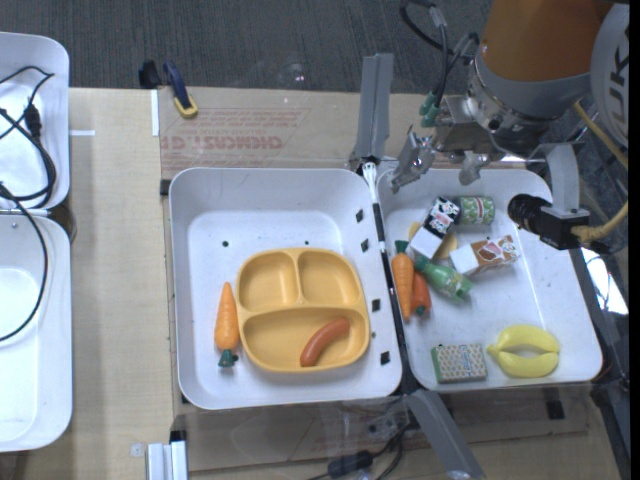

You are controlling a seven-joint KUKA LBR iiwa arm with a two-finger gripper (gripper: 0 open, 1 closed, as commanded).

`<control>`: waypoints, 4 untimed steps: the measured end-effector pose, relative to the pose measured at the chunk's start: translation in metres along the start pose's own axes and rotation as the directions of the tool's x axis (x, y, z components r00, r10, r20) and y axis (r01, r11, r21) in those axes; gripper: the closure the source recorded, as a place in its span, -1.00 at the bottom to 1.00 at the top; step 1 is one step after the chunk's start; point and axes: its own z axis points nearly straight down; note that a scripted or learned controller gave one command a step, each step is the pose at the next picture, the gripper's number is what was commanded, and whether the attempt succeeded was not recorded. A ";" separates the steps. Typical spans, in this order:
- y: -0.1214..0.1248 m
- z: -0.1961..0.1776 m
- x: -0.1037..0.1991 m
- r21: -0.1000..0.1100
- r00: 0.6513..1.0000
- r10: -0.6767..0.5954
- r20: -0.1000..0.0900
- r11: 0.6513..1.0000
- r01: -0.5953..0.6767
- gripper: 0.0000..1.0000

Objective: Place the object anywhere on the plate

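Tabletop (110, 268) first, since it fills most of what we see: pale wood, carrying two shallow white bins side by side. We take the left bin (200, 208) next; its wide white floor lies bare along the back wall and the left wall. The right bin (580, 308) touches it along a shared middle rim, and it is more crowded, with bare floor mainly at the back right.

Up at the top right we have the arm (545, 28), its orange band big in the corner, reaching over the back rim of the right bin. Its gripper (440, 166) hangs just above that bin's back left corner, and we see the fingers (412, 160) spread apart with nothing between them.

Down in the left bin sits the yellow plate (345, 268), three compartments, towards the front right of the bin and close to the middle rim. A sausage (325, 341) lies tilted in the plate's long front compartment. Just beside the plate's left edge, off the plate, lies a carrot (227, 320), pointing up and down the bin.

Over to the right bin: a banana (525, 351) near the front right, a small patterned block (459, 363) just to its left, a second carrot (403, 283) lying hard against the middle rim, a green bottle (440, 274) tilted beside it, a carton (485, 255), a black-and-white box (440, 214) and a small can (478, 209) further back.
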 end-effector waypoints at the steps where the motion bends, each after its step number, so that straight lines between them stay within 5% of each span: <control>1: 0.000 0.000 0.000 0.000 1.000 0.000 0.000 1.000 0.000 -1.00; 4: 0.000 0.000 0.000 0.000 1.000 0.000 0.000 1.000 0.000 -1.00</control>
